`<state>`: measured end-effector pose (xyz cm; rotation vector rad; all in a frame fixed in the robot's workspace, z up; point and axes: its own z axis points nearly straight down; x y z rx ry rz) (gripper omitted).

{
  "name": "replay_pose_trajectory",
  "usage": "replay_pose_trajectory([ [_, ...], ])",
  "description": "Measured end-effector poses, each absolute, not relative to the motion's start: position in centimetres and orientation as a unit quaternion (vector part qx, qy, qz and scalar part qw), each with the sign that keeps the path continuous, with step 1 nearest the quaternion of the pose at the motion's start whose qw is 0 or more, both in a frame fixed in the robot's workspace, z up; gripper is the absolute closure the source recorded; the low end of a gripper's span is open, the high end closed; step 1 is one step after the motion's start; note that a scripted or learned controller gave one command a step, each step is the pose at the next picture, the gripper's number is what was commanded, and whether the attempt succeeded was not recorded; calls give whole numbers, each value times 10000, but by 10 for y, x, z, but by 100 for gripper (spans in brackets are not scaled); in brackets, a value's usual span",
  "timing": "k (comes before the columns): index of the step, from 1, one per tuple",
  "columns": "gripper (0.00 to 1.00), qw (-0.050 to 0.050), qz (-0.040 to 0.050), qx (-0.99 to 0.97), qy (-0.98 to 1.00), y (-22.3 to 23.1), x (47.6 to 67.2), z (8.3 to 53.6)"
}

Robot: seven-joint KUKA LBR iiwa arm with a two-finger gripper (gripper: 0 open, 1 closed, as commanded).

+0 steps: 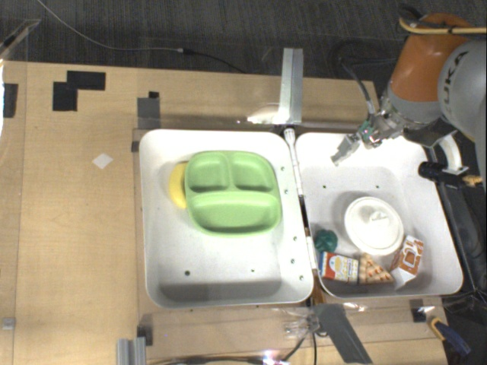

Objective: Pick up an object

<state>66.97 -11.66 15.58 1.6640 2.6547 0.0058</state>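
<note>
Two shallow white bins sit side by side on the wooden bench, the left bin [160, 226] and the right bin [426, 181]. From where I stand, the grey arm with its orange band [426, 63] comes in from the upper right, and its two-finger gripper [344, 149] hangs over the far left part of the right bin, tilted down and toward the left, with nothing between its fingers; whether they are apart or together I cannot tell at this size. In the left bin a green plastic divided tray [230, 192] lies flat, its long axis running roughly left to right, its two small compartments on the far side and its one wide compartment nearer the front. Tucked just under the tray's left edge is a yellow rounded object [176, 186], mostly hidden. The things within reach of a pick crowd the near end of the right bin, well apart from the gripper: a round white lidded bowl [373, 223] stands upright, a small dark green lump [326, 241] lies just to its left, and a flat red-and-white snack packet [356, 268] lies in front of it with its long axis left to right along the bin's near wall. An orange-and-white carton [409, 257] leans at the bowl's right, tilted.
</note>
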Motion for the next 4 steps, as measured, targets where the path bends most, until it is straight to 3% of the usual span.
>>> replay_pose_trajectory([
  [1, 0, 26, 17, 5694, 8220, -107, 558, 89],
  [2, 100, 80, 35, 5694, 8220, -108, 561, 103],
  [3, 0, 78, 35, 5694, 8220, -108, 561, 103],
  [4, 0, -16, -15, 5102, 8601, -100, 668, 89],
])
